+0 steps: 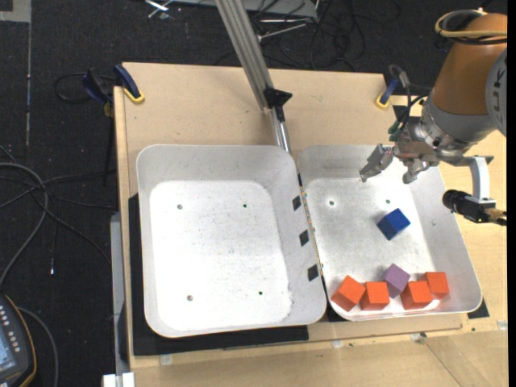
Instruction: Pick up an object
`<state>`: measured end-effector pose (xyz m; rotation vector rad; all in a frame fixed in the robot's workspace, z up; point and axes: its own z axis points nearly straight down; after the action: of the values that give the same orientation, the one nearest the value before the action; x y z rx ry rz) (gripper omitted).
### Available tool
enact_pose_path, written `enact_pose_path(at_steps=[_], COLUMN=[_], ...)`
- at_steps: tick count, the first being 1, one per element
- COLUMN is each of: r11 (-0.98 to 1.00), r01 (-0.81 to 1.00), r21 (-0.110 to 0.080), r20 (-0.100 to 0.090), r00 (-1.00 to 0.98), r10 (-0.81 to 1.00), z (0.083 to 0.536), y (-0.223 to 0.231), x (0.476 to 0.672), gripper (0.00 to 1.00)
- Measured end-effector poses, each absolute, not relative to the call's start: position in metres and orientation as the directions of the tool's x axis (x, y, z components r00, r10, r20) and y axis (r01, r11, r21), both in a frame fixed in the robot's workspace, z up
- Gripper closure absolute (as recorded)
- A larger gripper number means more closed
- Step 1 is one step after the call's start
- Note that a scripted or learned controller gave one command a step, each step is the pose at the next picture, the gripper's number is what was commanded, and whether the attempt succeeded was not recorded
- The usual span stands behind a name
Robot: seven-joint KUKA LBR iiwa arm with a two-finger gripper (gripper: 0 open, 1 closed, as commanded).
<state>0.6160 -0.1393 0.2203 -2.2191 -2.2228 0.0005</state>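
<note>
Hand: the grey two-finger hand (393, 168) is hovering open and gripping nothing over the right shallow white bin's (348, 161) far edge.
Blue cube (393, 223): lying mid-bin, near the hand.
Near edge: four orange blocks (348, 292) and a purple block (396, 277) are sitting.

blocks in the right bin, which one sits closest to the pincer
The blue block. It lies alone mid-bin, just below the pincer, while the four orange blocks and the purple block crowd the bin's near edge, farther off.
</note>
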Motion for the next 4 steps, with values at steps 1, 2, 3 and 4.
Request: enact_pose_path(at_steps=[1,2,3,4], r11=[-0.005,0.000,0.008,0.003], r01=[1.000,1.000,1.000,1.000], r21=[-0.008,-0.002,0.008,0.003], r20=[0.000,-0.001,0.000,-0.001], r00=[0.005,0.000,-0.008,-0.003], r10=[1.000,1.000,1.000,1.000], z=[0.132,0.093,0.158,0.115], y=[-0.195,-0.192,-0.139,-0.159], x=[0.589,0.583,0.603,0.577], gripper=[0.00,0.00,0.00,0.00])
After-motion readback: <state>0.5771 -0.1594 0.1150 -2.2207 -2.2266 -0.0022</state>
